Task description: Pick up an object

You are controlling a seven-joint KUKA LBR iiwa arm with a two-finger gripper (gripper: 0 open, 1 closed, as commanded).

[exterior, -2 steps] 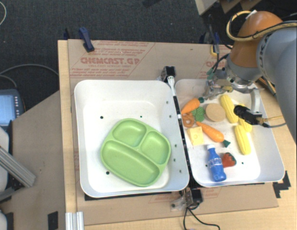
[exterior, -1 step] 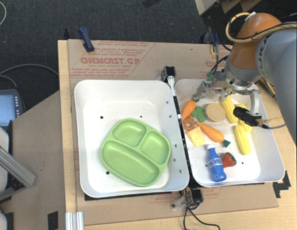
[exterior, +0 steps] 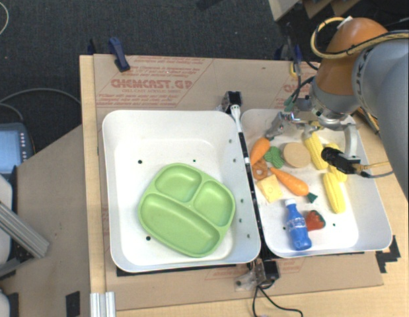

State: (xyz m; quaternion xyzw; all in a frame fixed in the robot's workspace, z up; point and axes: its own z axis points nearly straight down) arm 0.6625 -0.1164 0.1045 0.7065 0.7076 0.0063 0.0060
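- Two white bins sit side by side; left bin (exterior: pixel 118 177) holds a green divided plate (exterior: pixel 186 208).
- Right bin (exterior: pixel 372 226), near end: blue bottle (exterior: pixel 297 227), red item (exterior: pixel 315 220).
- Middle: carrot (exterior: pixel 290 181), corn cobs (exterior: pixel 334 189).
- Far end: gripper (exterior: pixel 311 129) above the toys; finger state cannot be determined.

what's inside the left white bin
A light green three-compartment plastic plate lies inside the left shallow white bin. The bin floor beneath the plate is covered.
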